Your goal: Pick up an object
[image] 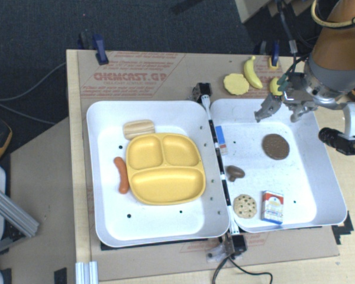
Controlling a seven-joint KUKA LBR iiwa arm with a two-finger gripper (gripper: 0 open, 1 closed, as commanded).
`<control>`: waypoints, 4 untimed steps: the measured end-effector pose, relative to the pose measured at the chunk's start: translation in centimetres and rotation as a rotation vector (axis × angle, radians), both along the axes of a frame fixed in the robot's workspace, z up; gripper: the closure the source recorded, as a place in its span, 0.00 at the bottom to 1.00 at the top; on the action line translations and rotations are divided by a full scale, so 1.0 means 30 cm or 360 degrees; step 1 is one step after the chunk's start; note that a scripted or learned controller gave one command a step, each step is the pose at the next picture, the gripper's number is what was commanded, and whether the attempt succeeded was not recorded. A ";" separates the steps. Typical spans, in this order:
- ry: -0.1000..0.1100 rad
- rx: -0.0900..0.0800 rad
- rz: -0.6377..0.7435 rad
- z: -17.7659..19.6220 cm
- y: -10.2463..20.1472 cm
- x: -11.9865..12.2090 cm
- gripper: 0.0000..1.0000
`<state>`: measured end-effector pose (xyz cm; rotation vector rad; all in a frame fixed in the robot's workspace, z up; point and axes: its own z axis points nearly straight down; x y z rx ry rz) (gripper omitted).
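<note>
Pincer (pixel 280 110) — seen over the far rim of the right bin (pixel 325 212), fingers spread wide, nothing held between them.

Brown disc (pixel 276 147) — located just below the pincer, with bare bin floor all around it.

Cookie (pixel 245 206) and small carton (pixel 273 207) — placed well below the pincer, near the front edge.

Brown lump (pixel 234 172) — lower left, close to the divider.

Banana (pixel 252 73) and yellow piece (pixel 236 84) — found left of the pincer, outside the bin.

Yellow tray (pixel 164 168), sausage (pixel 122 174), bun (pixel 138 128) — kept in the left bin (pixel 100 158), far left.
</note>
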<state>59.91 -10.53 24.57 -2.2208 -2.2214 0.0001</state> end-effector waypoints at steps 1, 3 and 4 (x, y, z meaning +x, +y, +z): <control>-0.0003 -0.0005 -0.0008 -0.084 -0.208 0.040 0.00; -0.0006 -0.0007 0.0004 -0.538 -0.169 -0.011 0.00; -0.0013 -0.0005 -0.0002 -0.527 -0.364 0.045 0.00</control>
